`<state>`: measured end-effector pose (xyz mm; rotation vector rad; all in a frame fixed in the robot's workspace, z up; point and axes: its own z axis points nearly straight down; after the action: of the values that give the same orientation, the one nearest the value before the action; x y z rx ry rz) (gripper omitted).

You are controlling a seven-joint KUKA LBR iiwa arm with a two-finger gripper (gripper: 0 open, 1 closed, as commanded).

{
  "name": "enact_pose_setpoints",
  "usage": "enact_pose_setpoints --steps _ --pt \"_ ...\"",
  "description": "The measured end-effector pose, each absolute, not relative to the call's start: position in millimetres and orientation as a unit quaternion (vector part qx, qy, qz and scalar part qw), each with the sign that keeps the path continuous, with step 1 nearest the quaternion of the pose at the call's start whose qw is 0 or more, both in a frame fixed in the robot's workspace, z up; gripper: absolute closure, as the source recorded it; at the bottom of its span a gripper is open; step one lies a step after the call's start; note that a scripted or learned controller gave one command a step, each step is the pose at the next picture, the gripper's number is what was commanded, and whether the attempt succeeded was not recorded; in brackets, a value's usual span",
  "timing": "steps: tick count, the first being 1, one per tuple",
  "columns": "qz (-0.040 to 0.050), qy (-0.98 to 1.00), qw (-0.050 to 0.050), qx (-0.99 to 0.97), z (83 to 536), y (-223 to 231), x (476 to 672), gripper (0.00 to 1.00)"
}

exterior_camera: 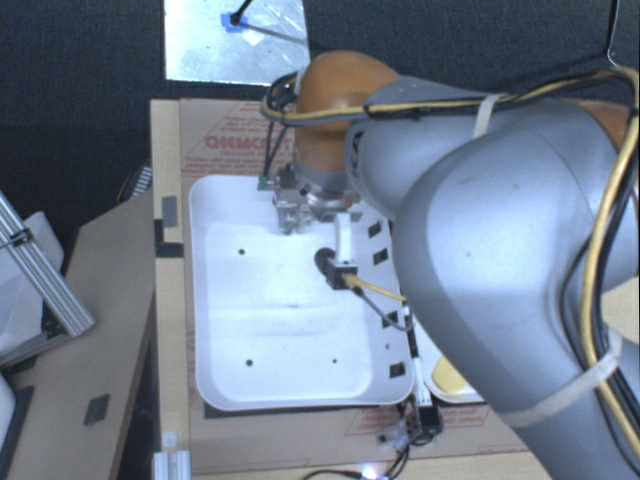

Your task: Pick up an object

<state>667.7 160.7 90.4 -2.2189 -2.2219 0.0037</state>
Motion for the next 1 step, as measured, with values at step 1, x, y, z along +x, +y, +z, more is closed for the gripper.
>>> enact_pose_setpoints --steps 1 --pt "-0.0031 -0.709 -0.001 -0.705 170.4 220.4 669.1 1.00"
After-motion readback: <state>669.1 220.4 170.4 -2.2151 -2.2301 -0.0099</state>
